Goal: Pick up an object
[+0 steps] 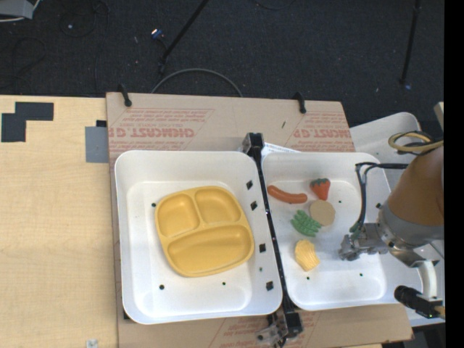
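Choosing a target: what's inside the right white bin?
Right white bin holds a red sausage, strawberry, tan disc, green leafy piece, yellow corn. The claw covers some floor.

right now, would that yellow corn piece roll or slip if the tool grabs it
The corn looks like smooth moulded plastic, so probably light, stiff and a bit slippery. Its rounded, tapered shape suggests it may roll or squirt sideways on the right bin's slick floor.

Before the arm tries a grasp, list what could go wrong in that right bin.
1. The green leafy toy, the round tan disc and the yellow corn lie bunched together, so a grasp at one may nudge or catch a neighbour.
2. The gripper sits low over bare bin floor right of the corn; closing there would likely grab nothing.
3. The sausage and strawberry lie near the right bin far wall, probably awkward to reach.
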You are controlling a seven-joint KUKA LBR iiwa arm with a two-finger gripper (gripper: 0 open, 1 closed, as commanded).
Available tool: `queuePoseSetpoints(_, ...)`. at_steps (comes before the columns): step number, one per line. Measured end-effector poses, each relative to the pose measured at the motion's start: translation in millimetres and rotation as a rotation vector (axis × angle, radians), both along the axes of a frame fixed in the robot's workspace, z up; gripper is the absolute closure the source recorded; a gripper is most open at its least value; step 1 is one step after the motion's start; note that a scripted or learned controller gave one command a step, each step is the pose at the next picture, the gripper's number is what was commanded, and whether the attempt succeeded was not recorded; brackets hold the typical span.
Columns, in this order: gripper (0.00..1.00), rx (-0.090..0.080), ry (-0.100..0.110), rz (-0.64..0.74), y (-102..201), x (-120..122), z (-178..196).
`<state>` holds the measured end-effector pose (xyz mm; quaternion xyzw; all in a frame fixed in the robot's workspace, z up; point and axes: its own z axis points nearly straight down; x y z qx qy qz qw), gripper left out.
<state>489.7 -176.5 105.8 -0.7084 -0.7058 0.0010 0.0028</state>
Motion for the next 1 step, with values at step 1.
queuePoseSetpoints(1,1.0,-0.003,-0.007,0.005,-4.7,-1.2,61.7)
